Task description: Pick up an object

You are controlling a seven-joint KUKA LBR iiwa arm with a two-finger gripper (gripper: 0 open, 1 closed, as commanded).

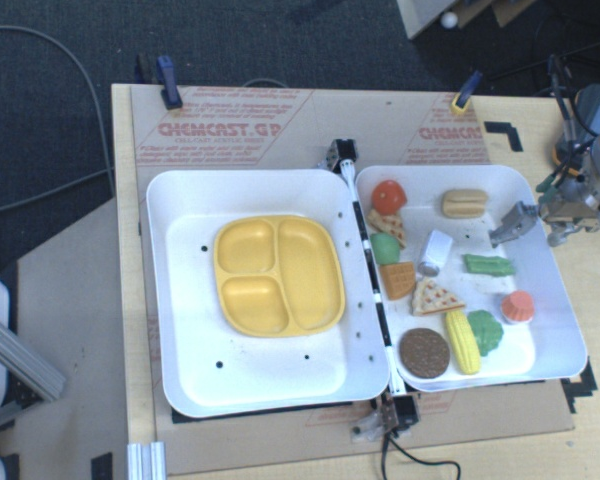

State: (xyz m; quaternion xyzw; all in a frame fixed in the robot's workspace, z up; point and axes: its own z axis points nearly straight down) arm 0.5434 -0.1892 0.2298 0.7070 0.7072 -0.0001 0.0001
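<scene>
While the grey arm reached in from the right edge of the camera view, its two-finger gripper [508, 226] hung over the upper right part of the right-hand shallow white bin [552, 298]. One grey finger [510, 224] showed clearly, pointing left and downward toward the bin floor; whether the fingers were spread or closed could not be told, and nothing was seen between them.

That bin held a scatter of toy food. A round red tomato [388, 195] lay near its upper left corner, with a tan bread roll [464, 204] to its right, near the upper rim. Below the tomato sat a crinkled beige piece [388, 225], then a green rounded piece [385, 249] and an orange wedge [397, 280] along the divider side. A small white and grey cylinder [435, 251] lay tilted near the middle, just left of and below the gripper. A flat green bean-like piece [489, 264] lay just below the finger, apart from it. A triangular pizza slice [436, 298] rested lower down, beside a yellow corn cob [463, 341], a green leafy piece [487, 330] touching the cob, and a round brown patty [424, 352] at the lower rim. A small orange-pink ridged piece [518, 307] sat toward the right.

The left-hand shallow white bin [180, 298] carried a yellow plastic plate with three compartments [278, 274], lying flat near its centre. Both bins rested on a brown cardboard sheet printed with red lettering [230, 123], fixed at its top edge by a blue clamp [167, 80].
</scene>
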